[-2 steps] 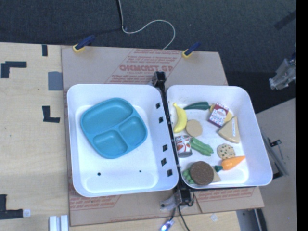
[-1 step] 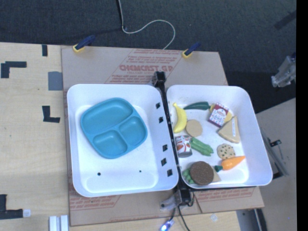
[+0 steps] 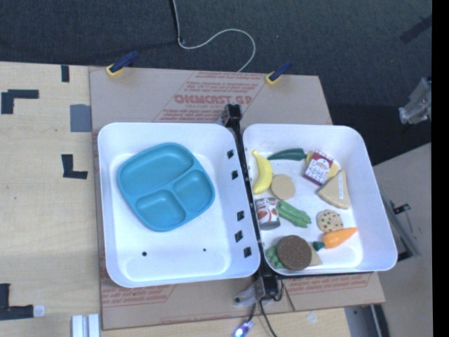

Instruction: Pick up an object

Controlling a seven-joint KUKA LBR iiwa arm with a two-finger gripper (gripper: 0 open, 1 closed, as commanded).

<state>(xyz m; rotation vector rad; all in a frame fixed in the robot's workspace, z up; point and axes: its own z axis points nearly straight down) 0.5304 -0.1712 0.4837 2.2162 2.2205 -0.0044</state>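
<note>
Right bin (image 3: pixel 372 188): your stock of toy food, crowded toward its left wall, so every pick starts here. Banana (image 3: pixel 262 172) far-left, just beside a tan disc (image 3: pixel 283 187); can (image 3: pixel 267 213) at the divider; carrot (image 3: pixel 339 237) near-right, apart from its neighbours and probably your easiest grab. Left bin (image 3: pixel 112 188): blue divided tray (image 3: pixel 165 186). Whether the pincer is apart or together, you cannot tell.
</note>
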